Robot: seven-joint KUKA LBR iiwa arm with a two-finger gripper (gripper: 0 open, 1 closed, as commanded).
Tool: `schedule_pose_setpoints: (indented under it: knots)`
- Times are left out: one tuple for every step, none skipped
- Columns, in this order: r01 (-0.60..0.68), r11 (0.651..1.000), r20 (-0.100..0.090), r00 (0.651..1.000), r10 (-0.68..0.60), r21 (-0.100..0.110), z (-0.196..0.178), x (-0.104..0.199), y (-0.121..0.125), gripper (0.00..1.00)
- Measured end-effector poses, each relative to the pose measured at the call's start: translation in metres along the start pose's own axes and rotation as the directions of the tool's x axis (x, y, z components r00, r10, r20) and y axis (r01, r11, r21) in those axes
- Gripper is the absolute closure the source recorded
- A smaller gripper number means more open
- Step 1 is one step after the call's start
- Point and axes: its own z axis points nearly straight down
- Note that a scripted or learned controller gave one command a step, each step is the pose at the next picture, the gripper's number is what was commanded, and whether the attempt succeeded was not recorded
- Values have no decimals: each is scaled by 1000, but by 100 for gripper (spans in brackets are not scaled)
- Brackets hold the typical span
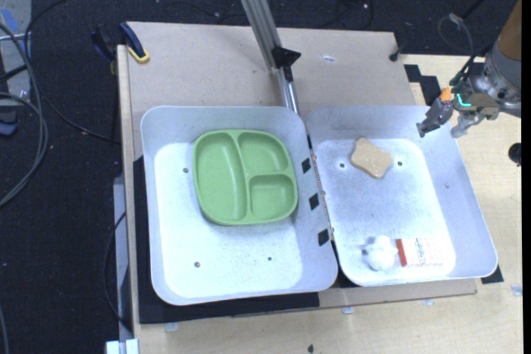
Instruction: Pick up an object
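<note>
A tan bread-like piece (371, 157) lies in the upper middle of the right bin (448, 195). Near that bin's front edge sit a small white fluffy ball (379, 254) and, just to its right, a flat white packet with red print (421, 251). My gripper (445, 120) hangs at the right bin's far right corner, well to the right of the bread piece and touching none of the objects. Its two fingers point down and stand apart with nothing between them.
The left bin (166, 203) holds a green divided plate (246, 177). A slanted metal pole (257, 4) runs from the top down to the gap between the bins. The wooden bench (207, 62) extends behind both bins.
</note>
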Motion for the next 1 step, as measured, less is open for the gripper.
schedule_pose_setpoints:
  knots:
    - [1, 1000, 1, 1000, -1, -3, -2, 0, 1, 0]
